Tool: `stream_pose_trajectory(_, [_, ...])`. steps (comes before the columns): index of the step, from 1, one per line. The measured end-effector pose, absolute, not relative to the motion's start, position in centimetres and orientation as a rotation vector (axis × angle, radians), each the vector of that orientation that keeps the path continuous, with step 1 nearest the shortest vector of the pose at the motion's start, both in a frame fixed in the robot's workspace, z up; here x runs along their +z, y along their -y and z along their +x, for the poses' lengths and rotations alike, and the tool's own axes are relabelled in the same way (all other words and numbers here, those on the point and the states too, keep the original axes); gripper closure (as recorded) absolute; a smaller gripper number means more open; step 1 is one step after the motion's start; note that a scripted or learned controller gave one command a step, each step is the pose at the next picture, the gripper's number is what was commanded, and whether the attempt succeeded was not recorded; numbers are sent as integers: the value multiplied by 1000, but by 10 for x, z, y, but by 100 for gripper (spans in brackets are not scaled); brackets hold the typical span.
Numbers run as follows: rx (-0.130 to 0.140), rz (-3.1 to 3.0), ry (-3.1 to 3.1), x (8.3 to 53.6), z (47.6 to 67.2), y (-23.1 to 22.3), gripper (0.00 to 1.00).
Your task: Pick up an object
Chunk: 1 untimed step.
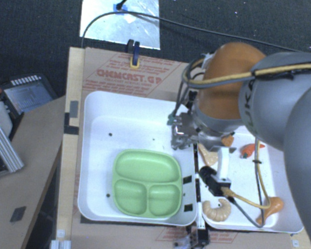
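While the green divided plate (pixel 147 183) is seen lying at six o'clock in the left bin (pixel 98 122), the gripper (pixel 183 136) is hung over the bins' shared wall. A beige ring (pixel 216 210), at five o'clock from it, is seen in the right bin (pixel 285 219).

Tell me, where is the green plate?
The green plate lies in the left bin, near its front edge, just left of the divider between the bins.

Smooth matt green plastic tray (pixel 147 182), glossy white plastic bin (pixel 94 159).
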<state>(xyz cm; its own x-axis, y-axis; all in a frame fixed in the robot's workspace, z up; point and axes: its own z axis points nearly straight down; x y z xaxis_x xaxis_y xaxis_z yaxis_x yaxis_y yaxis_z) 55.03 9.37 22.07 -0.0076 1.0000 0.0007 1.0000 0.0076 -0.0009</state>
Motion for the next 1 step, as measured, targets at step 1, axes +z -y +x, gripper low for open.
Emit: stream_pose_trajectory(1, [0,-2217,2225,221,551,-92,0])
